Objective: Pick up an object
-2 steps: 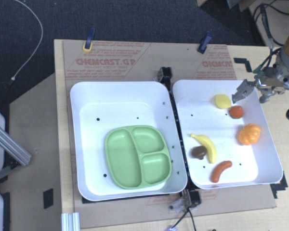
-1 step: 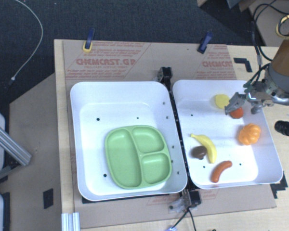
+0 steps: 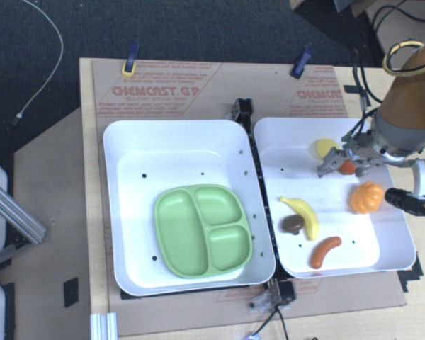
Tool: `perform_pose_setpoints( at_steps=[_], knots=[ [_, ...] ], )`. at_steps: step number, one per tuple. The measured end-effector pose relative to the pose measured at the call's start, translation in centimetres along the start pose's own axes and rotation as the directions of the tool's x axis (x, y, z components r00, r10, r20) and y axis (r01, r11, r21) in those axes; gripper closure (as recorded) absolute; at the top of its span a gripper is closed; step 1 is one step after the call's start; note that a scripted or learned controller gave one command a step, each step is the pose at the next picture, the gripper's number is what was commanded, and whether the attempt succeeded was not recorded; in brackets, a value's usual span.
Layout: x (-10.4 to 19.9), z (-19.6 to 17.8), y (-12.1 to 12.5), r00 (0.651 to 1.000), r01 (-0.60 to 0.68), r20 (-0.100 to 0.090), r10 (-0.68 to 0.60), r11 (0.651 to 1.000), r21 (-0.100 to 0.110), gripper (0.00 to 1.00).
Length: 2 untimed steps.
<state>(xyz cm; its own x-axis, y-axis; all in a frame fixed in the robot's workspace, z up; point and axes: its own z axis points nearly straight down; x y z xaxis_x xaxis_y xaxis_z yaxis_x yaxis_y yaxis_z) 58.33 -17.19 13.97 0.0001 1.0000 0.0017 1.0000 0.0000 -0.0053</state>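
My gripper [image 3: 345, 163] is low in the right bin [image 3: 389, 257], near its back right part, and it is open. A small red-orange object [image 3: 348, 167] lies between the spread fingers, which are not closed on it. A yellow lemon-like piece [image 3: 325, 147] sits just left of the gripper. An orange pumpkin-shaped toy [image 3: 366, 197] lies just in front of it. Further forward are a yellow banana [image 3: 305, 215], a brown lump [image 3: 292, 224] touching the banana, and a reddish sausage [image 3: 325, 251].
The left bin [image 3: 127, 154] holds a green divided plate [image 3: 202, 229]. The arm's grey and orange wrist [image 3: 409, 105] hangs over the right bin's back right corner. A black clamp [image 3: 243, 109] sits between the bins at the back.
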Motion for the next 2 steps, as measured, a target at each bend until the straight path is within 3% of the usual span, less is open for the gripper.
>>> perform_pose_setpoints(
  at_steps=[1,2],
  knots=[
    [0.1,5.3,-0.1,1.000,0.000,0.000,0.000,1.000,0.001,0.00],
    [0.0,3.9,0.1,1.000,0.000,0.002,0.000,1.000,-0.007,1.00]
  ],
)
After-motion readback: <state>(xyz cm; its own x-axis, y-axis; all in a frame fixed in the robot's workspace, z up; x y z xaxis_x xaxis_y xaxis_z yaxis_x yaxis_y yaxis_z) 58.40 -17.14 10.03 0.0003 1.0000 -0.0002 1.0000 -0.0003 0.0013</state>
